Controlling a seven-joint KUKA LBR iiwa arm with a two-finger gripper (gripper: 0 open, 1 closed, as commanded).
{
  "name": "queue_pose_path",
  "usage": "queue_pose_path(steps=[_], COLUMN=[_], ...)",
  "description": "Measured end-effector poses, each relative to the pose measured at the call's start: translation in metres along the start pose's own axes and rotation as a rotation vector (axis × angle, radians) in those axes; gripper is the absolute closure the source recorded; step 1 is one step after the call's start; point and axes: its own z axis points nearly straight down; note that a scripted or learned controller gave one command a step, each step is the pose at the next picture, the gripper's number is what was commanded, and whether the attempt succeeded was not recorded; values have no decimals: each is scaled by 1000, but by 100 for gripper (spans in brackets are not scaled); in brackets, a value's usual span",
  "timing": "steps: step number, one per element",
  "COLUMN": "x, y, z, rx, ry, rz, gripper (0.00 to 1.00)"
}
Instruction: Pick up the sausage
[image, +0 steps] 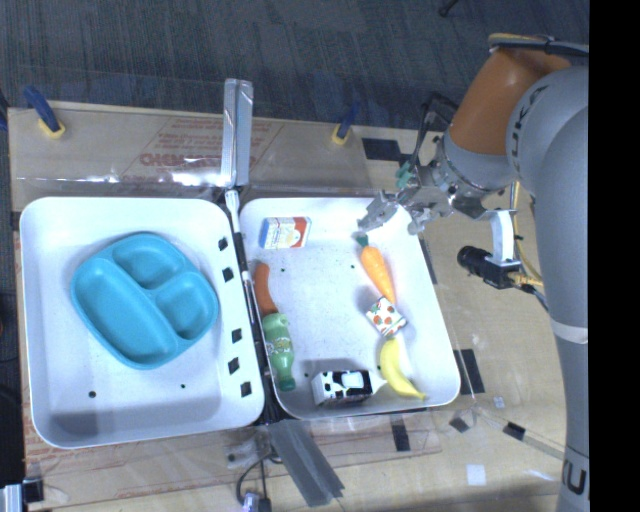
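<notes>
The sausage (263, 287) is a short reddish-brown piece lying along the left wall of the right bin (440, 345), just above a green bottle (279, 350). My gripper (395, 216) hangs over the bin's far right corner, well to the right of the sausage and just above the top of a carrot (376, 270). Its fingers stand open with nothing between them.
The right bin also holds a small carton (284, 232) at the back, a patterned cube (385, 317), a banana (398, 368) and a black-and-white carton (342, 385) at the front. A blue divided plate (145, 297) lies in the left bin (50, 400).
</notes>
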Motion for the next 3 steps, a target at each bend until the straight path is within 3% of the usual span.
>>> queue_pose_path(steps=[1,2,3], x=[0,53,84], y=[0,4,-85], z=[0,109,134], rx=[0,0,-4], ry=[0,-1,-3], rz=[0,-103,62], gripper=[0,0,0])
